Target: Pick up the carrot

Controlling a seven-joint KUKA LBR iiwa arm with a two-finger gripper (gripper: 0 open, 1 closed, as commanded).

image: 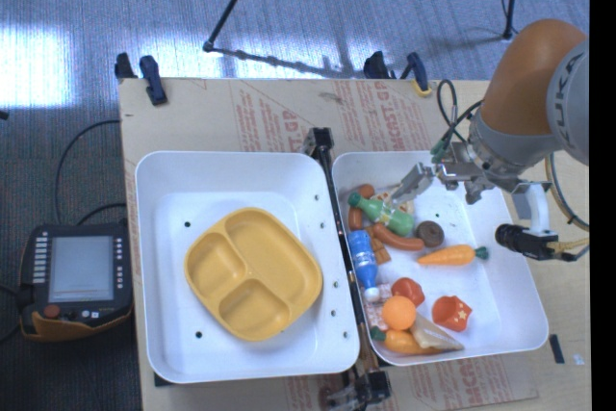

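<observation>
From above, the pincer (416, 180) hangs over the upper part of the right bin (525, 303), reaching in from the right under the grey arm (539, 91) with its orange band. Its fingers look spread a little, with nothing between them.

The carrot (448, 255) lies flat on the bin floor, below and slightly right of the pincer, well clear of it, its green tip pointing right. Just left of the carrot sits a small brown round piece (429, 233), and a sausage (397, 239) lies between that and the green bottle (381, 213), which is just below and left of the pincer. Further down-left stands a blue bottle (363, 259), then an orange ball (398, 312), a tomato (408, 291) and a red strawberry-like piece (451, 312) near the bin's lower edge.

Far to the pincer's left, the left bin (164, 207) holds a yellow divided plate (253, 273). Both bins rest on the worktop (250, 111).
</observation>
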